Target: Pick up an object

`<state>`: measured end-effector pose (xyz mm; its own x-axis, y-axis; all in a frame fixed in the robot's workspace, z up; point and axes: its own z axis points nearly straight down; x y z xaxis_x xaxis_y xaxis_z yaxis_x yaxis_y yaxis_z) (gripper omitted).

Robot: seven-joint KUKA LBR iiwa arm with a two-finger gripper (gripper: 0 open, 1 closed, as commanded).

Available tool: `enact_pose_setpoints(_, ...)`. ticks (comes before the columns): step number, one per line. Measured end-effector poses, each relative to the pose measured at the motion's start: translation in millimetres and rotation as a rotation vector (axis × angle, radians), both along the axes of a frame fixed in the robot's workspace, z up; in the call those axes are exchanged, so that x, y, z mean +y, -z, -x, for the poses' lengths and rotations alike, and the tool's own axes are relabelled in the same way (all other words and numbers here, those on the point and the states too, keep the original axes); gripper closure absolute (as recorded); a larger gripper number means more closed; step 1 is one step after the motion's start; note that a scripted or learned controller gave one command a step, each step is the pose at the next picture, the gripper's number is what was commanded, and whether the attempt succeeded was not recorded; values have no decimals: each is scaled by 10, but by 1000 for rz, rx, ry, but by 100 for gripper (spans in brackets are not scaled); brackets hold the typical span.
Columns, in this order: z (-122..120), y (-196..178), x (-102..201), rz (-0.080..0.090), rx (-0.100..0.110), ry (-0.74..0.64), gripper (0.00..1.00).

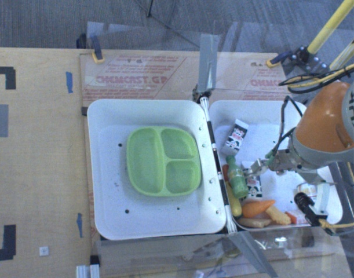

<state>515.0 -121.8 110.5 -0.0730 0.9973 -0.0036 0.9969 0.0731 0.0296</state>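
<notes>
My gripper (261, 167) reaches from the right into the right bin (263, 112) and hangs over its middle. Just below it lies a small black-and-white packet (255, 186), and a green bottle (237, 182) lies to its left, by the bin's left wall. A white carton with black and red print (237, 137) sits further back. Along the front wall lie an orange carrot (258, 207), a yellow piece (278, 215), a yellow item (236, 207) and a pale pink item (254, 222). I see nothing held in the gripper.
The left bin (107, 126) holds a green divided plate (163, 161) at its centre. A metal divider (214, 155) separates the two bins. Cardboard (136, 77) lies behind the bins, with the wooden bench (32, 155) to the left.
</notes>
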Motion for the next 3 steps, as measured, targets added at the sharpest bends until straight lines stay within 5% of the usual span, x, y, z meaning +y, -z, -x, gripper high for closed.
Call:
enact_pose_setpoints(1,133,27,24,24,-38,-253,0)
enact_pose_setpoints(2,-683,41,-188,8,-9,-177,0)
enact_pose_setpoints(3,-1547,37,-169,16,22,-497,0)
